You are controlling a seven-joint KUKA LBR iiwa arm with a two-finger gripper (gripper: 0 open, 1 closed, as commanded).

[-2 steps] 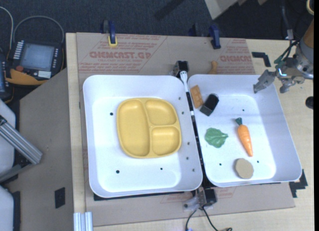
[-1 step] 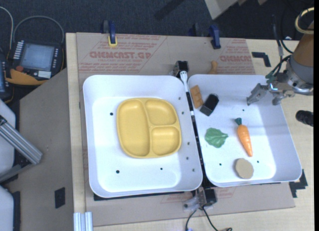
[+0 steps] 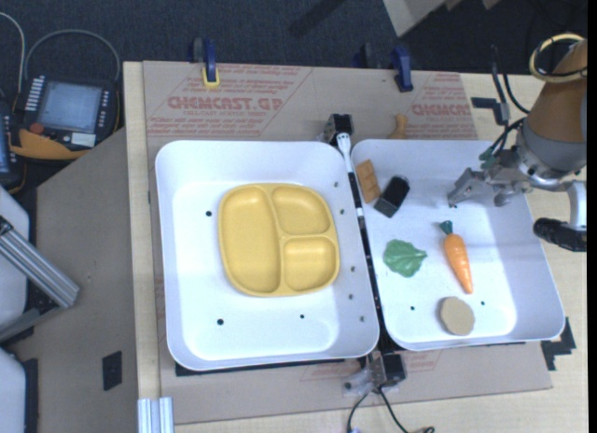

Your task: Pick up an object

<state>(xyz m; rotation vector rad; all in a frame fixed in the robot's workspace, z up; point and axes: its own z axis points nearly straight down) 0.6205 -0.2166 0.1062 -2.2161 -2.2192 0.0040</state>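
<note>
In the right bin [image 3: 522, 263] lie an orange carrot [image 3: 456, 258] with a green top, a green leafy toy [image 3: 404, 258], a round tan disc [image 3: 457, 315], a small black block [image 3: 392, 194] and a brown block [image 3: 367, 180]. My gripper [image 3: 478, 194] hangs over the bin's far right part, above and slightly right of the carrot. Its fingers stand spread and open, with nothing between them. The grey arm with its orange band [image 3: 558, 95] comes in from the right edge.
The left bin [image 3: 187, 235] holds a yellow divided plate [image 3: 277, 237]. A black bar [image 3: 353, 188] runs along the seam between the bins. Blue clamps [image 3: 210, 58] grip the bench's far edge.
</note>
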